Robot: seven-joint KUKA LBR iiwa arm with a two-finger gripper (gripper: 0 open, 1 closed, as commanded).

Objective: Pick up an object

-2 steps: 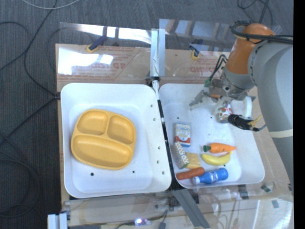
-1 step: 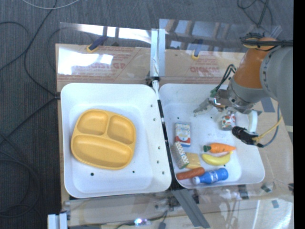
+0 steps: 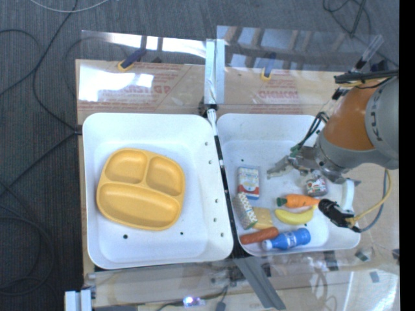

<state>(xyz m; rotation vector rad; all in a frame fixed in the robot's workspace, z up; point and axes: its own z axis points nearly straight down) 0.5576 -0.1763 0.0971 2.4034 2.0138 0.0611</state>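
**Operator:** Two bins on the worktop (image 3: 87,102). What does each one contain?

**Technician:** You will find the left bin (image 3: 194,135) at frame centre-left. It carries a yellow divided tray (image 3: 140,188) with three compartments. The right bin (image 3: 259,131) carries a loose group of items in its lower half: a small carton (image 3: 249,181), a patterned wrapped bar (image 3: 244,210) below it, a yellow block (image 3: 262,217), a red item (image 3: 259,236) along the bottom wall, a blue bottle (image 3: 289,240) just beside it, a banana (image 3: 295,216) and a carrot (image 3: 298,201) touching above the banana.

**Operator:** Where is the arm?

**Technician:** You will see the arm (image 3: 353,125) entering from the right of the frame, its orange band above the wrist. The tool (image 3: 290,165) sits low over the right bin, right of the carton and above the carrot.

**Operator:** Is the tool gripping anything?

**Technician:** You cannot tell its opening from this view, and no item is visible between its tips.
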